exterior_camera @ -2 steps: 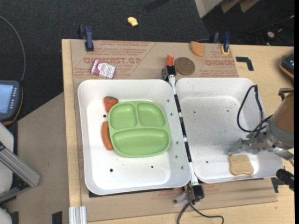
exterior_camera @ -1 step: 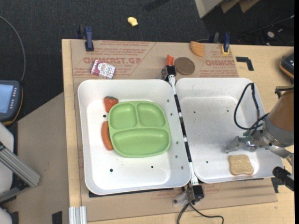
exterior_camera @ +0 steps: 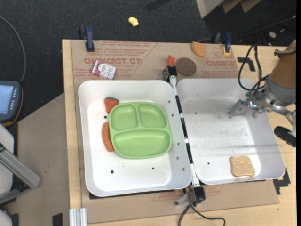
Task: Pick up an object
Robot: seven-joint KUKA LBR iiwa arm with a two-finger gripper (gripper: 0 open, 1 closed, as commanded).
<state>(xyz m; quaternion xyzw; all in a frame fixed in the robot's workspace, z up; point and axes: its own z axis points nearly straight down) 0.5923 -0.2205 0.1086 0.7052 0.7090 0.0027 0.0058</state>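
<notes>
The gripper hangs over the right bin, fingers spread and holding nothing. A toast slice lies near that bin's front right corner. The left bin holds a green divided plate (orange toy food beside it). Both bins sit on a cardboard-covered bench above dark carpet.
</notes>
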